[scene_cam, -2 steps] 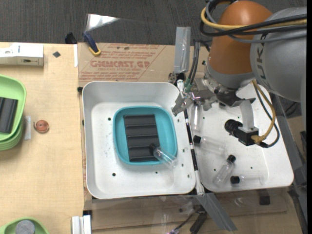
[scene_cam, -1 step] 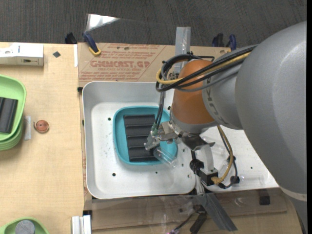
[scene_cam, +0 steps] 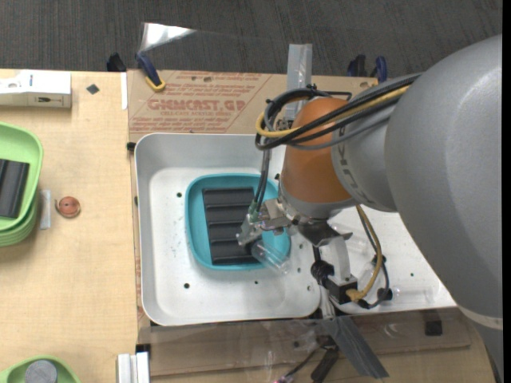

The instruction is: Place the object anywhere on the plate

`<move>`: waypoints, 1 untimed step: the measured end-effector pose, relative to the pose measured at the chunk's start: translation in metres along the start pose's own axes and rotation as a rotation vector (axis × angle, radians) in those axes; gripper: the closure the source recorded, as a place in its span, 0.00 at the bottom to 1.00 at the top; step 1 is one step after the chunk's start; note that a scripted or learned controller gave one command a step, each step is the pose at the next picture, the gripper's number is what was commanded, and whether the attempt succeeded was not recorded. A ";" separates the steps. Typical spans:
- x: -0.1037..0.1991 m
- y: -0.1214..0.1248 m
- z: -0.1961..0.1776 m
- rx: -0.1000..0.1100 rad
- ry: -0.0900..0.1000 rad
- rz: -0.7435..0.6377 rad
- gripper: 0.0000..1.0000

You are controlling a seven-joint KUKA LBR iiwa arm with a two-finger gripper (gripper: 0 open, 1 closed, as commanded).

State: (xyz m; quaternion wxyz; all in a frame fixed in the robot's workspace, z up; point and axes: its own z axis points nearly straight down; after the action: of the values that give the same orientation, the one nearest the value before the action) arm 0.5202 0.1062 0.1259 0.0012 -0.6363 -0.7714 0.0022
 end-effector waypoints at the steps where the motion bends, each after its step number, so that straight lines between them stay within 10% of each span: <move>1: 0.000 0.000 0.000 0.000 0.000 0.000 0.00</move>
State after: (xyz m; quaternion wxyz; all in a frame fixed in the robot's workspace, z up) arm 0.5202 0.1062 0.1259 0.0012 -0.6363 -0.7714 0.0022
